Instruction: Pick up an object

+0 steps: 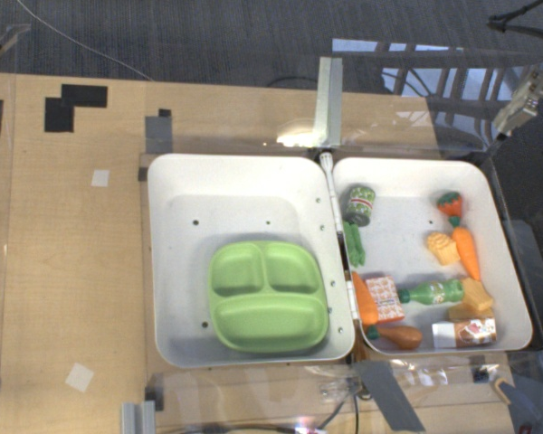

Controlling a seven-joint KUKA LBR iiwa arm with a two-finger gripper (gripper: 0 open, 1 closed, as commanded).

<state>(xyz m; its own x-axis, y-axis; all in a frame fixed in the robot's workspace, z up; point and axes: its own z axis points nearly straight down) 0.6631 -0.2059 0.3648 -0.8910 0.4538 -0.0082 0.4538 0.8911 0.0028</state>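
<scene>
Gripper [516,116] is at upper right, past the right bin's [407,177] far corner and holding nothing. Open or closed: can't tell.

Right bin has all the pickable items:
- green-topped can [359,203]
- carrot [468,251]
- green bottle [433,291]
- red-and-white carton [383,298]
- white packet with a red label [466,333]

Print on the labels is too small to read.

Left bin [176,242] holds a green divided plate [268,295].

Labels on can [359,203], carton [383,298] — unreadable
</scene>
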